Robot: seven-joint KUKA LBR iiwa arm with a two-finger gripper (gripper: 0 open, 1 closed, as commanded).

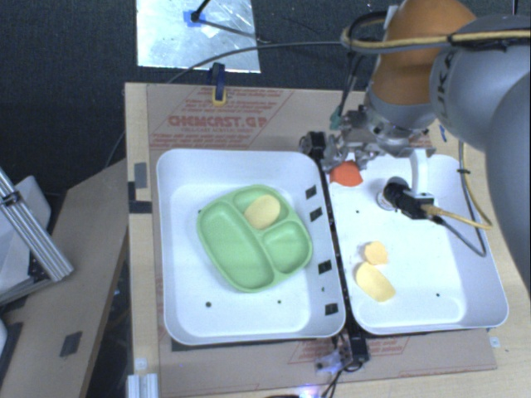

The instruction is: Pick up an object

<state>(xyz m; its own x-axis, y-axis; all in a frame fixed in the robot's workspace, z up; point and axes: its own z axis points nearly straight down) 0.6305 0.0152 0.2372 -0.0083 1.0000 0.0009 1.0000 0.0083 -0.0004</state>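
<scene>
Smooth white bins (pixel 249 326); glossy green divided tray (pixel 249 243); claw (pixel 342 162) above rounded orange-red piece (pixel 347 175), grip state unclear.

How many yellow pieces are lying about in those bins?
3: one in the green tray in the left bin, two in the right bin. The arm may hide others.

Bulky grey arm (pixel 485 73) with orange band (pixel 419 44), looping black-and-yellow cables (pixel 390 31), dark metal wrist.
</scene>
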